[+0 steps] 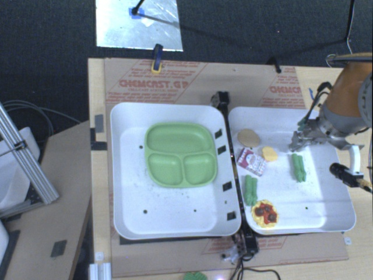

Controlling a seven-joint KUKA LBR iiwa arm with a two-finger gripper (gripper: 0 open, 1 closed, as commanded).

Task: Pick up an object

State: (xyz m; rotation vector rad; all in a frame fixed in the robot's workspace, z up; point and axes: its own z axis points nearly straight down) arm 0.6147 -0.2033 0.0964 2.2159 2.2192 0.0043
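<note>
You have two white bins side by side on the bench. The left bin (125, 174) holds a green divided plate (179, 154), lying flat near its middle. The right bin (326, 206) holds the small items: a tan disc (249, 137) near the far left corner, a yellow piece (269, 153) just right of it, a red-and-white packet (251, 161) below the disc, a green pod (250, 189) below the packet, and a pizza slice (264, 213) at the near left corner. A second green pod (299, 167) lies further right, well apart from the rest. Your arm (349, 101) comes in from the right, and the gripper (298, 144) sits just above that second pod's far end, close to the bin floor. You cannot tell whether it is open or closed, and nothing is visibly held by it
</note>
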